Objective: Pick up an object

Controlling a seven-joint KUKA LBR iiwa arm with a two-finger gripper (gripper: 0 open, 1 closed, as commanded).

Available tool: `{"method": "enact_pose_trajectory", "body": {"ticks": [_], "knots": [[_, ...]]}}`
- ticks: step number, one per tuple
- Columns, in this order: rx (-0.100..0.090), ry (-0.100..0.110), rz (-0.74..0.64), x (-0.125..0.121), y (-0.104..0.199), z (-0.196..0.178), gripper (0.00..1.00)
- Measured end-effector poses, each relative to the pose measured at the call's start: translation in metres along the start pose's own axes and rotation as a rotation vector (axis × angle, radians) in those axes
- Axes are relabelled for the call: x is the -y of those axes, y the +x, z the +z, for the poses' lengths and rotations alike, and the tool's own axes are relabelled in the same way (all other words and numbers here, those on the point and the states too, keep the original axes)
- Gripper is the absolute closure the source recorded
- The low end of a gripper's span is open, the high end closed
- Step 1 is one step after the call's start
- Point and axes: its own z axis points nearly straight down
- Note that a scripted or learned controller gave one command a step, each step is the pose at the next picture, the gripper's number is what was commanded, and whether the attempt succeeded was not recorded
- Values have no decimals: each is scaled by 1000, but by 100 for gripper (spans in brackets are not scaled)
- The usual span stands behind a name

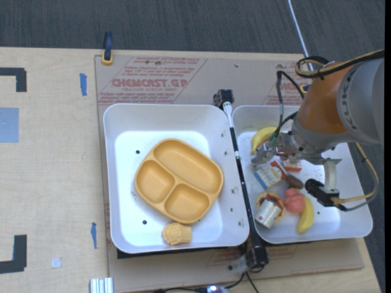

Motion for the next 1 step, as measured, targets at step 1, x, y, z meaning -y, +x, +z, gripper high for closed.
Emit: {"method": "enact_pose_trajectory", "body": {"ticks": [1], "knots": [[4, -5, 2, -1, -2, -12, 100]]}}
